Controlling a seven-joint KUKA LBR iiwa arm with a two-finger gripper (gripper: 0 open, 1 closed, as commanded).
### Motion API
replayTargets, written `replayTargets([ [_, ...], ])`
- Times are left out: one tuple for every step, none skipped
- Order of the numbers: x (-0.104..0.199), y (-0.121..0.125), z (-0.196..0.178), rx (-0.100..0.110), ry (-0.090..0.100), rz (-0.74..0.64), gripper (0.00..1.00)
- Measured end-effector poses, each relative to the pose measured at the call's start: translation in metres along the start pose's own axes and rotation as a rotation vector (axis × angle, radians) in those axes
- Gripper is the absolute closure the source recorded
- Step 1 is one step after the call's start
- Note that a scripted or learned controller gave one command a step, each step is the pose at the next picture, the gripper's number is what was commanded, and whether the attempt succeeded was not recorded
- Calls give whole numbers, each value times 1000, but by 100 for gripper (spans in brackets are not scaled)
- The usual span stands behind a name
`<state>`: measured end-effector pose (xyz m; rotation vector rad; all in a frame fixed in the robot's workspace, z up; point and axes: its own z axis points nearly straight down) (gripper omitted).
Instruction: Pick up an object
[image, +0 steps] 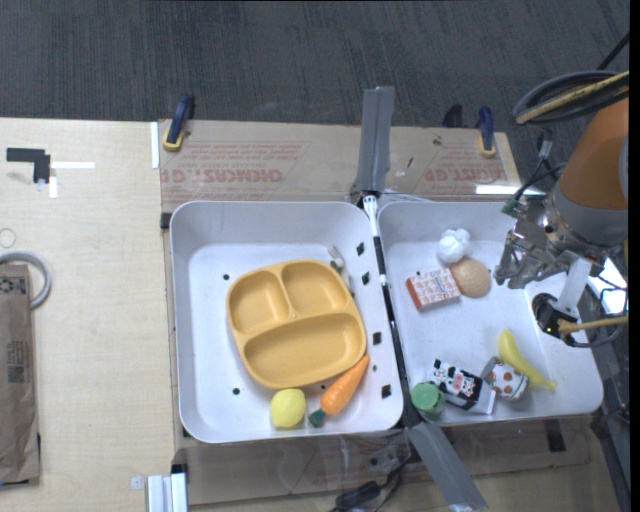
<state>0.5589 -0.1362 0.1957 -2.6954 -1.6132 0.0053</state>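
Note:
My gripper (514, 266) hangs over the right bin's (420, 232) far right part, just right of a tan round object (470, 278). Nothing shows in its grasp. Close by lie a white knobbly object (455, 242) and a red-and-white box (432, 289). Nearer the front of that bin are a banana (522, 358), a small white carton (506, 382), a black-and-white patterned pack (459, 385) and a green round thing (427, 398). The left bin (190, 300) holds a yellow divided plate (295, 325), a lemon (287, 407) and a carrot (345, 385).
The grey arm with its orange band (600, 165) and cables comes in over the right bin's right wall. A grey divider bar (376, 140) runs between the bins at the back. Cardboard (260, 160) lies behind the bins, and a brown paper bag (18, 360) sits far left.

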Motion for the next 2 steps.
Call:
replayTargets([
  [-46, -41, -46, 0, 1, -442, 100],
  [21, -104, -60, 0, 0, -537, 100],
])
